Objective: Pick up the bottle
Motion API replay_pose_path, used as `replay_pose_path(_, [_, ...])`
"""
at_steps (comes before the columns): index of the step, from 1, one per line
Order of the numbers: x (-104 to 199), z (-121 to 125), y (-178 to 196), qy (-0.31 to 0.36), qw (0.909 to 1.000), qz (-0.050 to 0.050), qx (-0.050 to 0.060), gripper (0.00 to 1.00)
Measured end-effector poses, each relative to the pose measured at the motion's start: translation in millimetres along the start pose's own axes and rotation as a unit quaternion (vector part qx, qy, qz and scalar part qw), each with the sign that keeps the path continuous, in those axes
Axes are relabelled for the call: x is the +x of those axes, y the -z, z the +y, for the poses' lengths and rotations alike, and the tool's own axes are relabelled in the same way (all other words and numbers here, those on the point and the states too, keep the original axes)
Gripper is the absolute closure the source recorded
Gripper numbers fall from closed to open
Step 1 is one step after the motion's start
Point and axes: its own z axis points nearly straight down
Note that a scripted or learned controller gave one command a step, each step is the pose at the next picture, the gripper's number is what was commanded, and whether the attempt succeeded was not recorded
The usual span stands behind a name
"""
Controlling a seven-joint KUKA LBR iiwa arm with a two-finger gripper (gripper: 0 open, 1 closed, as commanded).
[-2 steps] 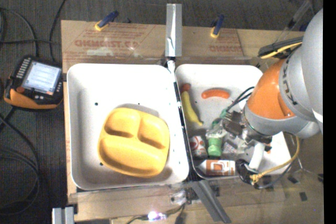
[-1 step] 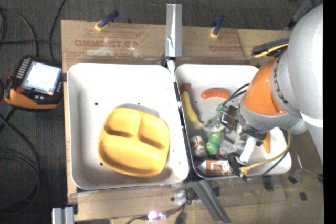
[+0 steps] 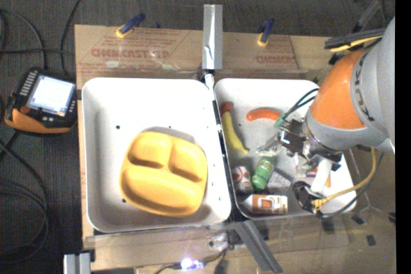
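While the arm is hanging over the right bin (image 3: 302, 85), the green bottle (image 3: 262, 173) is being seen lying on that bin's floor, near the front and toward the divider between the two bins. Its long axis is being judged to run roughly from the front of the bin toward the back, tilted slightly to the right, with the pale cap end pointing back. The gripper (image 3: 297, 143) is being seen just to the right of the bottle and a little further back, low over the bin; whether it is open or closed cannot be told, since the wrist and cables are hiding that part. Nothing is being seen held by it. The bottle is being crowded on several sides: a small red-and-white can (image 3: 242, 178) is lying just beside it on the left, an orange-and-white packet (image 3: 270, 204) is lying in front of it, and a yellow banana (image 3: 231, 131) is lying behind it along the divider. A short move left and forward is being judged necessary, with the grip set across the bottle's narrow width.
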Motion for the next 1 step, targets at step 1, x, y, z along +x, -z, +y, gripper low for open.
replay_pose_path(1, [20.2, 9.9, -0.3, 0.002, 1.0000, 0.000, 0.001, 0.00])
